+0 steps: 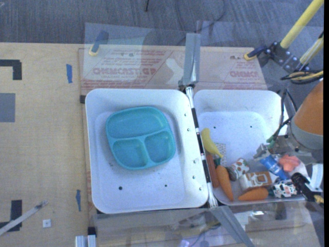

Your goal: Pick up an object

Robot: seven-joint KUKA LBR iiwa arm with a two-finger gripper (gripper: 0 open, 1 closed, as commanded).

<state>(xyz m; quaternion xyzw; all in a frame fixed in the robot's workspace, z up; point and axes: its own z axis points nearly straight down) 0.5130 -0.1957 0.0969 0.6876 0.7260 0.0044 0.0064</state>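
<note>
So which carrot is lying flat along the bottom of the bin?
The carrot by the right bin's front wall lies sideways. The other carrot, left of it beside the banana, points up and down the picture.

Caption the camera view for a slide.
Tool over right bin of toy food; teal divided plate in left bin.

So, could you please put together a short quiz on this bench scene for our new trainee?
1. True or false: the teal divided plate lies in the left bin.
2. Which bin holds the banana and the carrots?
A. left bin
B. right bin
C. neither
3. Fill in: the plate has ___ compartments.

Key: 1 true; 2 B; 3 three.
</note>
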